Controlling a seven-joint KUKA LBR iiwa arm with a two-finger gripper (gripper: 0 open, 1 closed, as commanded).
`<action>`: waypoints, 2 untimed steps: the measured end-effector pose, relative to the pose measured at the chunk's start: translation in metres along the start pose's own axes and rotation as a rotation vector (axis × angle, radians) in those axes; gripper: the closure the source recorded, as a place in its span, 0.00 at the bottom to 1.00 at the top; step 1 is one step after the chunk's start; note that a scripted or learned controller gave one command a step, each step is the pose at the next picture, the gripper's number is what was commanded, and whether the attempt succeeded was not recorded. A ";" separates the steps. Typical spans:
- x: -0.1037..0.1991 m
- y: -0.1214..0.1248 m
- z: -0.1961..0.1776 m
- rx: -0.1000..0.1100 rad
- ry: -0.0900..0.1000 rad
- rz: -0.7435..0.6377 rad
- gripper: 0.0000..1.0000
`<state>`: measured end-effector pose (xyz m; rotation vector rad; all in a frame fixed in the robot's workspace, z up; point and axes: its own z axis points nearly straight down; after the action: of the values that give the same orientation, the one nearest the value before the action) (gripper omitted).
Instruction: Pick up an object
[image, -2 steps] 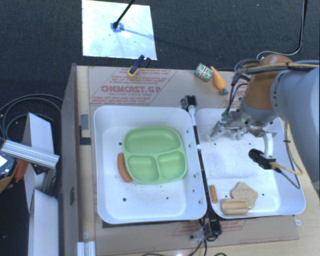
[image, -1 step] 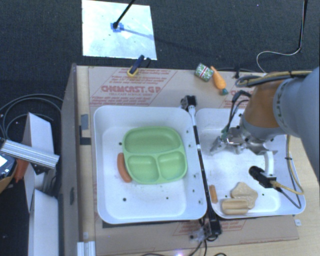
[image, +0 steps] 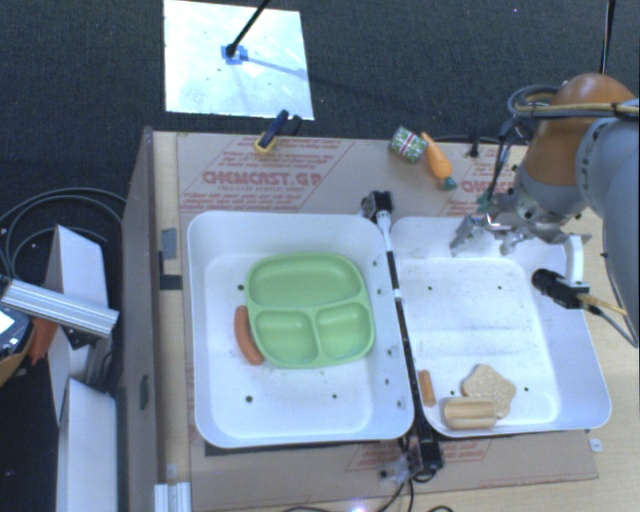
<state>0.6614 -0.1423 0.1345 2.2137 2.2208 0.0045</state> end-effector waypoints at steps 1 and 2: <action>0.037 -0.040 0.050 0.006 0.003 -0.001 0.00; 0.033 0.009 -0.027 0.000 0.001 -0.001 0.00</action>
<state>0.6700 -0.1092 0.1615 2.2124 2.2227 0.0058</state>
